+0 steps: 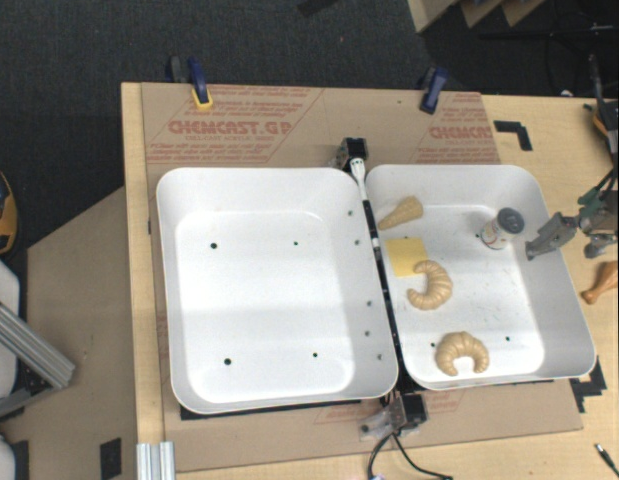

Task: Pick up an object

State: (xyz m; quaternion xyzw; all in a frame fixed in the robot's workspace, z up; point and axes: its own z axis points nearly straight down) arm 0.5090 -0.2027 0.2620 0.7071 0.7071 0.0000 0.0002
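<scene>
Peering at the Right Edge: Gripper Half Cut Off, Five Things in One Bin

Starting with what is hard to read: the gripper [549, 236] enters at the right edge, and the arm behind it is cut off by the frame. Its grey fingers [542, 243] reach over the right rim of the right bin [564, 318]. Whether they are spread or closed cannot be told, and nothing is visibly held between them. An orange-brown shape [599, 286] just below the gripper is also cut by the edge and cannot be identified.

Taking the black divider [374, 258] between the two bins as landmark: left of it lies the left bin [189, 268], showing bare white floor with small dark dots.

Right of the divider, the right bin holds five things. Nearest the divider are one tan cone-shaped piece [400, 212] and, below it, one flat yellow square [406, 256]. Touching the square's lower right corner is a croissant [431, 285]; a second croissant [461, 353] lies lower, near the bin's front wall. Farthest from the divider, near the gripper, sits one small grey-capped object [503, 225], too small to name.
</scene>
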